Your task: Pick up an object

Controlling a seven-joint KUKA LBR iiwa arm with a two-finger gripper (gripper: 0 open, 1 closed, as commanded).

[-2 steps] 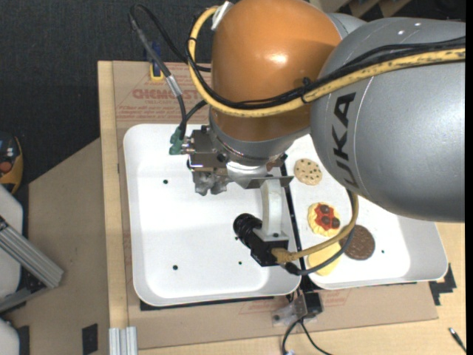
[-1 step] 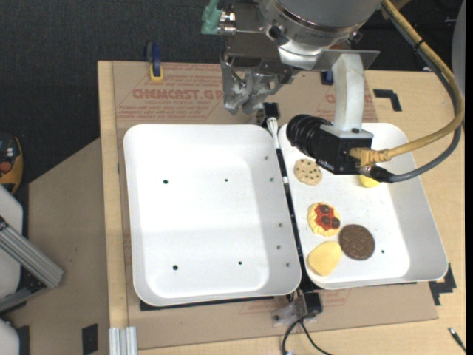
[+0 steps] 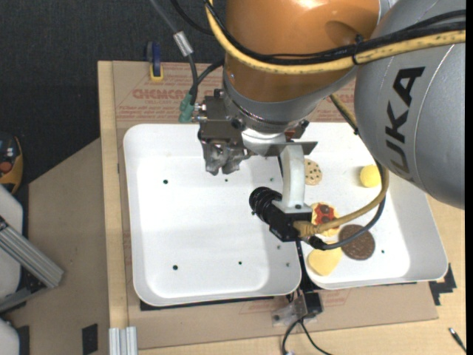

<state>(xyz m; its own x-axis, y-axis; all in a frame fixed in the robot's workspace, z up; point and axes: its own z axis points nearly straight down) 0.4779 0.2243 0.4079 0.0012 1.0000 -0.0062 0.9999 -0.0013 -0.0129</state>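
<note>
- The arm (image 3: 295, 43), grey with a wide orange band, fills the upper right of the frame and reaches down toward the middle.
- The gripper (image 3: 223, 160) hangs over the upper middle part of the left bin (image 3: 148, 220), just left of the wall the two bins share.
- The view is too steep and the tip too dark to tell whether the gripper is released or clenched, and I cannot make out any object in it.
- The things to pick up all lie in the right bin (image 3: 408, 228), apart from the gripper.
- A small pale cookie (image 3: 313, 172) with dark chips lies in the upper left part of that bin, near the shared wall.
- A yellow lump (image 3: 369, 176) sits to the right of the cookie, close to the edge of the arm.
- A red and yellow piece (image 3: 324, 214) lies below the cookie, toward the middle of the bin's left side.
- A brown disc (image 3: 359, 244) lies flat to the lower right of that piece, just beside it.
- A pale yellow piece (image 3: 324, 261) lies at the bin's lower left, touching or nearly touching the disc's left edge.
- The left bin's white floor shows a few small dark dots.
- Both bins rest on a brown board (image 3: 111, 124) with red lettering along its top.
- A blue and yellow clamp (image 3: 155, 59) grips the board's upper left edge.
</note>
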